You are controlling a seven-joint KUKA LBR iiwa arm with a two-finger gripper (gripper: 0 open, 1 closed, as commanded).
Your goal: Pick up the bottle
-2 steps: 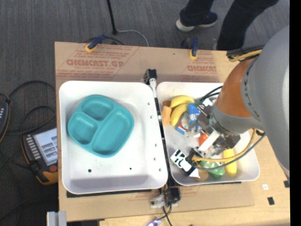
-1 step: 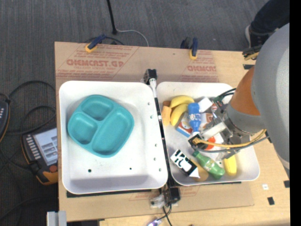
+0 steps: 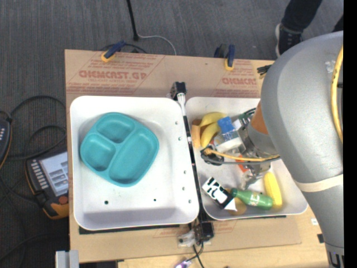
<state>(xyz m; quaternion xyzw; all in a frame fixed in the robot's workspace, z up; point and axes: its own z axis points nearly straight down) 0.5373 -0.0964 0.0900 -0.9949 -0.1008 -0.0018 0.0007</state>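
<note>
While the big grey arm [image 3: 304,105] leans in from the right, the hand [image 3: 252,171] sits low in the right bin [image 3: 298,205], over the clutter; whether it is clenched or released, I cannot tell. And the green bottle [image 3: 252,199]? Lying on its side along the near wall, just near of the hand, nothing gripping it. Tight quarters: a yellow corn-like piece [image 3: 273,188] just right of it, a black-and-white tag [image 3: 216,191] to its left, bananas [image 3: 205,130] farther back. Plenty of room over in the left bin [image 3: 89,211], where a teal plate [image 3: 119,148] rests.
</note>
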